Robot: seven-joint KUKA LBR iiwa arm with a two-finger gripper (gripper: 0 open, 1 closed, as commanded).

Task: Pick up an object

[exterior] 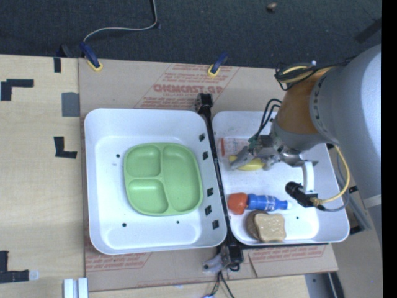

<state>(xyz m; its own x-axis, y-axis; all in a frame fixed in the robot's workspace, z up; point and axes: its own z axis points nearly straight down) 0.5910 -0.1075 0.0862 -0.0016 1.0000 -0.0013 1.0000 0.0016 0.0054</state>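
Grey arm with its orange band [298, 107] reached over the right white bin [322, 228], its two-finger gripper [251, 160] low over a small yellow object [250, 165]; jaw state could not be told. Nearby lay a blue bottle with orange cap [257, 202] and a tan bread slice [268, 226]. A green divided plate [163, 179] sat in the left white bin [102, 166].

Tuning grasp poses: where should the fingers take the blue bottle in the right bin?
Grip the blue bottle across its middle, coming straight down. It lies on its side, long axis left-right; the orange thing touches one end and the bread sits close below, so keep the fingers narrow.
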